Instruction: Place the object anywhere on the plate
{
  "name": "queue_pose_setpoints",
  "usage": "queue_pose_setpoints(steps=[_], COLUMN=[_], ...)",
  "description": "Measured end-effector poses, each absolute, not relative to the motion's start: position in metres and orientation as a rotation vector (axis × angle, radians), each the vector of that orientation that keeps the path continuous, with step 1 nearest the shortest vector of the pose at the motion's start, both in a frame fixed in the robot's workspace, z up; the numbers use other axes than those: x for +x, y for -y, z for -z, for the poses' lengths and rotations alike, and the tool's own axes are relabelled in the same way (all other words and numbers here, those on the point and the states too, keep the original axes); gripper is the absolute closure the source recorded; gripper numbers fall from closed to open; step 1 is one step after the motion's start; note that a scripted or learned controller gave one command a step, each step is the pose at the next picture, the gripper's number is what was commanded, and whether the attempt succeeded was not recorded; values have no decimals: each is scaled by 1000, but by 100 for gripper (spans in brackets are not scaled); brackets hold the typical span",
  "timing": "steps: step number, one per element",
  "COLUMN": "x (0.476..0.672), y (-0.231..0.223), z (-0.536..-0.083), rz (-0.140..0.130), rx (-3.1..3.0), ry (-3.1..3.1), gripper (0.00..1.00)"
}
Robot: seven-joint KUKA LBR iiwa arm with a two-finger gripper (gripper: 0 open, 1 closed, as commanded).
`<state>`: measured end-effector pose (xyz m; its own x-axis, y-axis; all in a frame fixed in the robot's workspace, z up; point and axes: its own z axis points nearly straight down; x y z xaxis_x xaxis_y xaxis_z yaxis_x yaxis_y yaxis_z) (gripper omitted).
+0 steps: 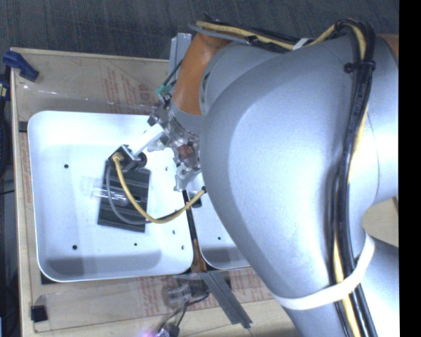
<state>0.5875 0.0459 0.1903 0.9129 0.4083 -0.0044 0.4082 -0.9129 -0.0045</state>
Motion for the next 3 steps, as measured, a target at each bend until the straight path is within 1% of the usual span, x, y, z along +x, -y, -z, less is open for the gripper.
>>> queue_pose_setpoints(steps=[1,2,3], x=[534,535,574], y=[-102,-102,-131], z=[-170,-179,-191], rz=[-7,-8,-8], rx=[-3117,-3120,-2950], ry=[379,393,1068], gripper=[0,100,100])
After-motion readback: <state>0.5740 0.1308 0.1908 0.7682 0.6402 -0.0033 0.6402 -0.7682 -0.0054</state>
